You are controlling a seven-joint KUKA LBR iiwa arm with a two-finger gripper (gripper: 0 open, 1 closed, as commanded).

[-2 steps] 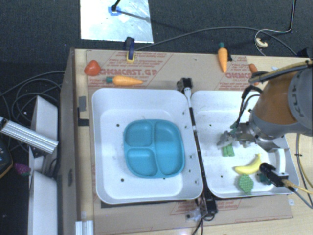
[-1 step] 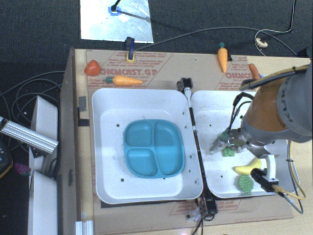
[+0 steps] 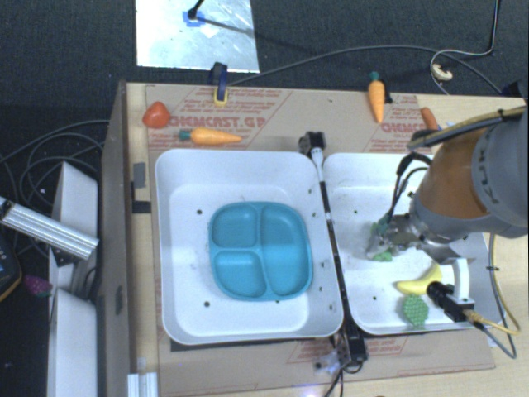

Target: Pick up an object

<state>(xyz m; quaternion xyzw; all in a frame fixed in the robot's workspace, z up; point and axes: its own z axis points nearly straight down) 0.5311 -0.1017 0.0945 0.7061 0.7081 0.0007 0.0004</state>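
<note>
Right now the arm (image 3: 475, 184) is reaching down into the right bin (image 3: 355, 172), with the gripper (image 3: 387, 242) low over a small green thing (image 3: 382, 255) near the bin's middle. Whether that green thing is actually caught I cannot tell from where I stand; it sits right at the tip, half hidden by the wrist. A yellow banana (image 3: 416, 284) and a bumpy green toy (image 3: 414, 309) lie close together nearer the front edge, apart from the gripper. The left bin (image 3: 178, 222) carries a blue divided plate (image 3: 260, 251). I'd say this is the grasping step, and the next move calls for a straight lift to prove the catch.
</note>
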